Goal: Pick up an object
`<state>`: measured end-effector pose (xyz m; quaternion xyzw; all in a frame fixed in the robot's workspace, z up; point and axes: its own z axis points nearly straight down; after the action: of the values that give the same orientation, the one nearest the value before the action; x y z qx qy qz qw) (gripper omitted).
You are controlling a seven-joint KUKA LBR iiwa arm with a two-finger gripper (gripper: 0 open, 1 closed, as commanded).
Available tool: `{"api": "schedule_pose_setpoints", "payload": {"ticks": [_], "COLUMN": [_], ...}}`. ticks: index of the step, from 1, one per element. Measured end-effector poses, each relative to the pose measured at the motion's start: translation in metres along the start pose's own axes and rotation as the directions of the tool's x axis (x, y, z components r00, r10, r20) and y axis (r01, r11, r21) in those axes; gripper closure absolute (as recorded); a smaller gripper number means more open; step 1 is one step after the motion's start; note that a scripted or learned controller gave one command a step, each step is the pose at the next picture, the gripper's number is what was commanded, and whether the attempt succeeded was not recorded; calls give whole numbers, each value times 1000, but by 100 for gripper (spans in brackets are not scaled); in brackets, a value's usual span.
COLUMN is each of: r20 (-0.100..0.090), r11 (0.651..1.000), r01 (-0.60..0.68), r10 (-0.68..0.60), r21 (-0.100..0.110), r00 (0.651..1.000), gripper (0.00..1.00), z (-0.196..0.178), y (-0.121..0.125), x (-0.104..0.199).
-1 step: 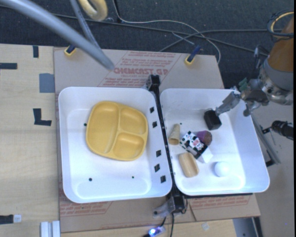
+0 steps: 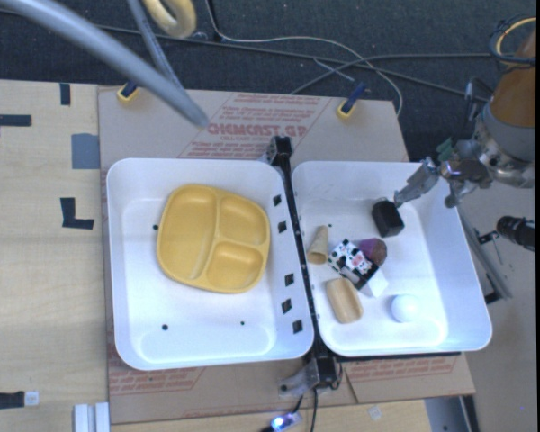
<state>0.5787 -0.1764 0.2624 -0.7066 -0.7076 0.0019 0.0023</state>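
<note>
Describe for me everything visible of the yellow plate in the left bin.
The yellow plate is a rounded square with a raised rim and three compartments, one large and two smaller, divided by low ridges. It looks like smooth plastic, undamaged. It lies flat, face up, slightly turned, in the left bin, resting on its floor; nothing else touches it.

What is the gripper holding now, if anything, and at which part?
Nothing is seen held: the gripper is over the right rim of the right bin.
</note>
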Motion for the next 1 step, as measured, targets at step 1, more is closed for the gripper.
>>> {"api": "schedule_pose_setpoints", "payload": {"ticks": [1], "r20": [0], "r11": [1000], "r01": [-1], "r10": [1], "r21": [5], "r00": [1000], "gripper": [0], "z": [55], "y": [-6], "x": [-8]}}
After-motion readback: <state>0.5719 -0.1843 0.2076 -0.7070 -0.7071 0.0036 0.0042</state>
